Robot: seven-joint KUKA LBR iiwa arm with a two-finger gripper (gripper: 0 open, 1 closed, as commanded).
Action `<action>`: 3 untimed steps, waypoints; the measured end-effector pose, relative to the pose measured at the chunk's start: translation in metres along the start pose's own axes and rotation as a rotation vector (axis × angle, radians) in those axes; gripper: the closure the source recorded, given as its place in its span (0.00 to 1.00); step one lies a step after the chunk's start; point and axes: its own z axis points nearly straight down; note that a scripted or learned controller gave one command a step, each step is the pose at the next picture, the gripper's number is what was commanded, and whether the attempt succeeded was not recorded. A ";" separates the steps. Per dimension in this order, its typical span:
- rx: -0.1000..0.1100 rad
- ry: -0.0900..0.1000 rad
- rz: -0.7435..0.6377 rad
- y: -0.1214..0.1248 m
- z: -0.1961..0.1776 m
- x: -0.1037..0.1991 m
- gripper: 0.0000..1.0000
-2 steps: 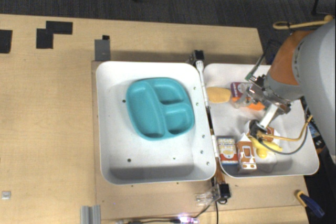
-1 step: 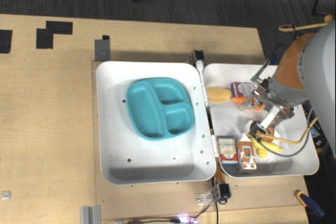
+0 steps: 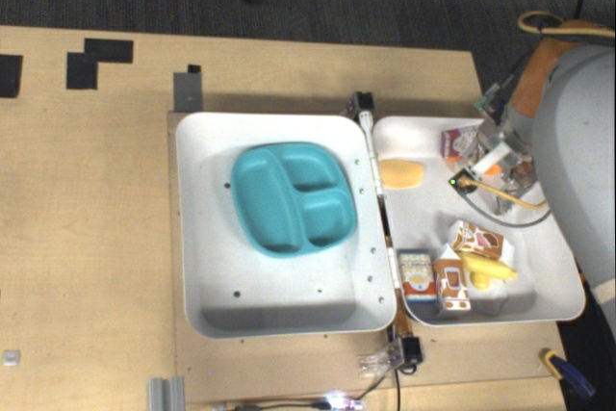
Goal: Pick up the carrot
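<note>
Down at the front of the right bin (image 3: 558,303) there's a cluster of small food packs: a blue and red box (image 3: 415,272), an orange carton (image 3: 451,284) and a yellow banana (image 3: 486,269) lying on a wrapper. Further back, a pale orange bun-shaped thing (image 3: 401,174) sits by the divider. The carrot (image 3: 490,170) is just a scrap of orange right at the gripper (image 3: 481,166), near the bin's far right side, so can't tell its long axis or which way it points. The arm (image 3: 577,140) leans in from the right with its wrist angled down-left; can't tell the gripper's state. The left bin (image 3: 207,303) holds a teal divided plate (image 3: 292,197), about centered.
</note>
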 end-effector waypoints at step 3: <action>-0.029 0.008 -0.762 -0.001 -0.002 -0.036 0.00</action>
